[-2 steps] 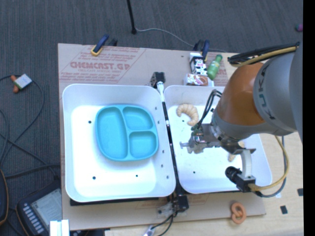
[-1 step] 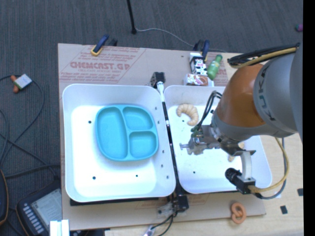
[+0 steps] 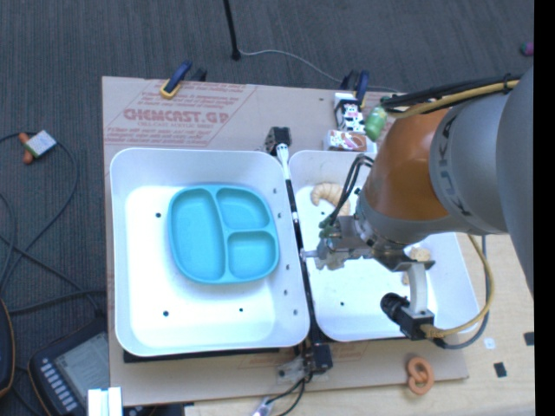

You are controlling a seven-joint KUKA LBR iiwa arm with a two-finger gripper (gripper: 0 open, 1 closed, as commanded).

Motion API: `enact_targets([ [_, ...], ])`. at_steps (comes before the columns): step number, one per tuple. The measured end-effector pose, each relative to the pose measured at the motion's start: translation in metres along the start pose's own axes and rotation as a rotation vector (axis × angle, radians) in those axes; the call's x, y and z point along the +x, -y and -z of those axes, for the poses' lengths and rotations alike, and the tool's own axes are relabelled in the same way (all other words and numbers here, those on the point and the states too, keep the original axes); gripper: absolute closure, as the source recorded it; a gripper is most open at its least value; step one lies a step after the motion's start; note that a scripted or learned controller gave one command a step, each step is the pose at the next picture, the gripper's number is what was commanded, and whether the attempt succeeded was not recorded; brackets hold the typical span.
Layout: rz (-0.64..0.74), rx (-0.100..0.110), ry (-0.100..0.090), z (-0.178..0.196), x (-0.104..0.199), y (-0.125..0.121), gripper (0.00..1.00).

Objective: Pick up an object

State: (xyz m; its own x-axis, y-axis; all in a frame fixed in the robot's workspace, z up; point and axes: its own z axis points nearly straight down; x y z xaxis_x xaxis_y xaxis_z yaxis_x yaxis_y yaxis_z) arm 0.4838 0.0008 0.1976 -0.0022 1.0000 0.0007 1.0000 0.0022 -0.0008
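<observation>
A pale tan, croissant-like object (image 3: 328, 194) lies in the right bin (image 3: 451, 306), near that bin's far left corner, and the arm (image 3: 434, 172) covers its right end. A second small tan piece (image 3: 421, 253) peeks out from under the arm's near edge toward the right side of the same bin; what it is cannot be told.

The gripper (image 3: 334, 251) hangs low over the left part of the right bin, just beside the divider where the two bins meet, and nearer the camera than the croissant-like object. Whether its fingers are spread or closed cannot be told from this angle, and nothing is seen between them. The arm's orange band (image 3: 408, 159) sits above the wrist, and black cables (image 3: 451, 89) run along the grey body.

The left bin (image 3: 130, 319) holds a light blue divided plate (image 3: 221, 232) with three compartments, lying flat near the bin's middle.

Both bins rest on a brown cardboard sheet (image 3: 165, 115) printed with red lettering. A blue-and-yellow clamp (image 3: 176, 78) grips the far edge of the sheet, and a small orange ring (image 3: 420, 374) lies on the near right corner. The floor is grey carpet (image 3: 69, 24).
</observation>
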Motion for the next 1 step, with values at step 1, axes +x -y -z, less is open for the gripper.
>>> enact_targets([
  [1, -0.002, 0.002, 0.001, -0.0138, 0.0112, 0.0008, 1.0],
])
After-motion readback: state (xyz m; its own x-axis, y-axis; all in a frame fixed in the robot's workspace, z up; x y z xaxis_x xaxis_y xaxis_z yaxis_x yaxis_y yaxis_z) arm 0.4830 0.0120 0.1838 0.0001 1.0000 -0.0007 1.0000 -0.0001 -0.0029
